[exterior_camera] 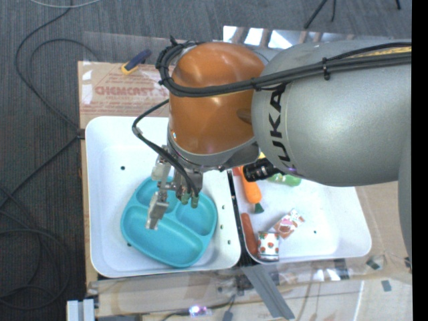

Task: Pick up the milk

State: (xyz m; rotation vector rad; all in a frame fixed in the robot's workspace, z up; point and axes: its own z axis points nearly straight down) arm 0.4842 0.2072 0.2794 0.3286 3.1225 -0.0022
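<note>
The gripper [175, 202] hung low over the blue divided plate [170, 229] in the left bin [107, 179], its fingers pointing down at the plate's far compartments; nothing could be seen between them, and how far they were spread could not be told. The milk [277, 233], a small red-and-white carton, lay tipped on its side near the front of the right bin [334, 233], well apart from the gripper. In that same bin a carrot [251, 191] lay further back by the left wall and a sausage [248, 229] just beside the carton.
</note>
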